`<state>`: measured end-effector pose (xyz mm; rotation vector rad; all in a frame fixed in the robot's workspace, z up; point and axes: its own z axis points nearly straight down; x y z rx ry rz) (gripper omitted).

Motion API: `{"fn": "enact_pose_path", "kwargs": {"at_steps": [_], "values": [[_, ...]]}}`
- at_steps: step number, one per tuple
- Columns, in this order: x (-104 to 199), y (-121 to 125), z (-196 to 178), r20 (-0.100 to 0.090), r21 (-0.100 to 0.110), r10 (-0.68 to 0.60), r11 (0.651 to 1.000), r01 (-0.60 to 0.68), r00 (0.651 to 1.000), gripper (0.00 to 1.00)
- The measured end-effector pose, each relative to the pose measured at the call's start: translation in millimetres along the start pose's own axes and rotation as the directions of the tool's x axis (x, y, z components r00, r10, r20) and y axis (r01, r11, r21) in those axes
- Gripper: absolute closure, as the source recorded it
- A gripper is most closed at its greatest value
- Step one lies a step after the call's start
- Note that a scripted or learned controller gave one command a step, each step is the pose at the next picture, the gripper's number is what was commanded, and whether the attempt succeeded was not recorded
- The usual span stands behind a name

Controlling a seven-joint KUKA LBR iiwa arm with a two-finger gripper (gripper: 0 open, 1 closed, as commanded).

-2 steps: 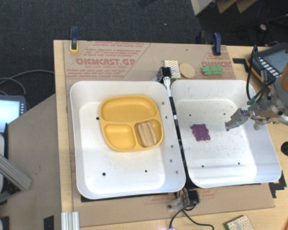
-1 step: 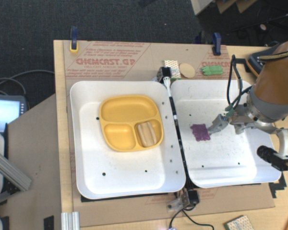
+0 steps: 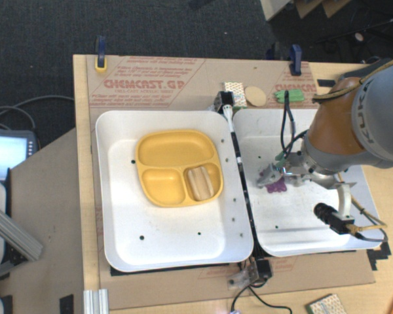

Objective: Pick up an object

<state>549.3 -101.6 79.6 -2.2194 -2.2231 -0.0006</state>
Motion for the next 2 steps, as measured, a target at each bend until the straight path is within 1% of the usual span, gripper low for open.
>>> {"fn": "enact_pose_path", "kwargs": {"at_steps": [1,2], "values": [[-1,0,-16,0.002,-0.004,0.003,1.0,-0.003,1.0,1.0],[76,1,-122,-0.002,-0.011,-0.008,1.0,0.008,1.0,1.0]]}}
